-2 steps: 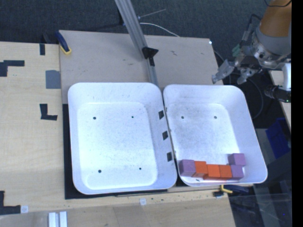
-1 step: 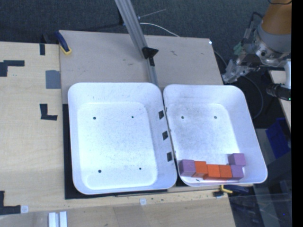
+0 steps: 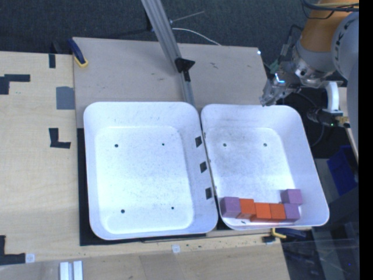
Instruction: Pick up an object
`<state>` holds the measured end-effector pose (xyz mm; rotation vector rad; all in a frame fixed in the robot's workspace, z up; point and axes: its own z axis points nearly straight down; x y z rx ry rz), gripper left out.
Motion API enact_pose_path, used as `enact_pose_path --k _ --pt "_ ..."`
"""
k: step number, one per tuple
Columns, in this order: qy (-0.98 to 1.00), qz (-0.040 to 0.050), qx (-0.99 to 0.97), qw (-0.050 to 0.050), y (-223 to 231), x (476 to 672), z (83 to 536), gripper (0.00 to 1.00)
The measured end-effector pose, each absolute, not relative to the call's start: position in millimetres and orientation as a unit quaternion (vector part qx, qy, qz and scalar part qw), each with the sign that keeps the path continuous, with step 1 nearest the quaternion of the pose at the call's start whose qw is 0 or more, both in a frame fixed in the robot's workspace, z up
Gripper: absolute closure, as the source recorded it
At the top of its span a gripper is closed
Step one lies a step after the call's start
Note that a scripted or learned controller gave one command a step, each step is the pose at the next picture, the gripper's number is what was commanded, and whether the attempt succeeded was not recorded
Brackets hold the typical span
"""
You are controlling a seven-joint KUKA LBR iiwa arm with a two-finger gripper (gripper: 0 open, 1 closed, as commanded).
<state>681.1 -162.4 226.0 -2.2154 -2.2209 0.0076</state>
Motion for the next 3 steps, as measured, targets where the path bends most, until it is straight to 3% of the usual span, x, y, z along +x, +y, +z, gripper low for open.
enact_pose_path --k 1,2,3 --pt "-0.706 0.0036 -0.708 0.004 -180.0 633.8 164.1 1.00" --pt "-0.707 0.0004 -0.707 0.000 -178.7 637.1 168.6 0.00" --pt "-0.708 -0.0021 -0.706 -0.005 -187.7 676.3 258.0 0.00"
